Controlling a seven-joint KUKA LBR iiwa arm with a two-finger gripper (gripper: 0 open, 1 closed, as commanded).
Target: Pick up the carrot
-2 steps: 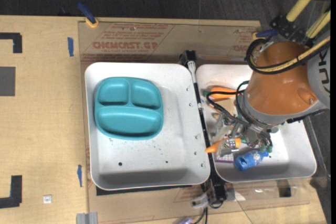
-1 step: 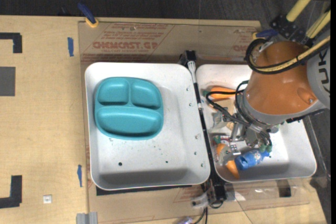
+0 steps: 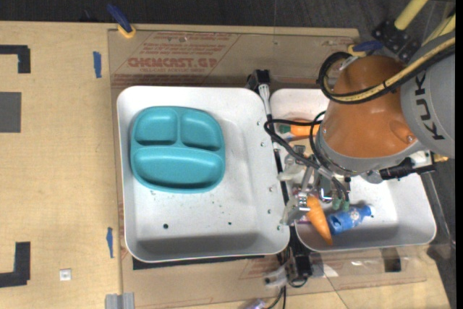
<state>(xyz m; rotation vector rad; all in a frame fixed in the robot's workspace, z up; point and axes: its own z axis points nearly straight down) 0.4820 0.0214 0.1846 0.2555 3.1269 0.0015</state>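
The carrot (image 3: 319,218) is a short orange piece lying near the front left of the right bin (image 3: 412,224). My gripper (image 3: 315,196) hangs under the orange wrist band, low over the carrot's upper end. Its fingers (image 3: 295,205) are spread, one on each side of the carrot, and the gripper is open. The arm's bulk hides the middle of the right bin.
A blue and green toy (image 3: 351,216) lies right against the carrot. Another orange and green item (image 3: 297,130) sits at the back left of that bin. A teal divided plate (image 3: 176,148) lies in the left bin (image 3: 202,231). Cables hang around the wrist.
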